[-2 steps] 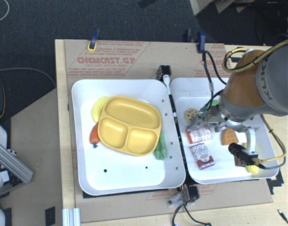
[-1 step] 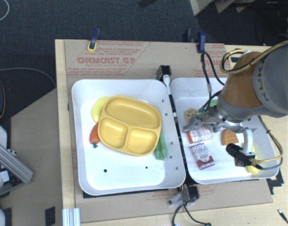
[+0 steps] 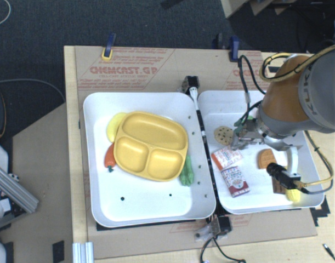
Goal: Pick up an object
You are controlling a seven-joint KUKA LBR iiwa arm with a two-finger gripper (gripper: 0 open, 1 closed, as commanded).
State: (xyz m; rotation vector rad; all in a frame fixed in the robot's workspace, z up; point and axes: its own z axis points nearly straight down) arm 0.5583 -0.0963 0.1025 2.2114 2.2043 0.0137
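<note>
My gripper (image 3: 239, 138) hangs low in the right bin (image 3: 249, 201), near its middle, beside a round speckled cookie (image 3: 223, 134) and just above a red and white packet (image 3: 226, 158). A second red packet (image 3: 235, 180) lies below that one. An orange-brown piece (image 3: 265, 158) sits to the right under the arm, and a dark brown piece (image 3: 279, 183) and a yellow piece (image 3: 293, 195) lie near the bin's right front corner. The arm's wrist hides part of the bin.
The left bin (image 3: 101, 201) holds a yellow divided tray (image 3: 149, 145), with a yellow item (image 3: 113, 125) and an orange-red carrot-like item (image 3: 109, 156) at its left and a green item (image 3: 186, 172) at its right. Black cables run along the divider between the bins.
</note>
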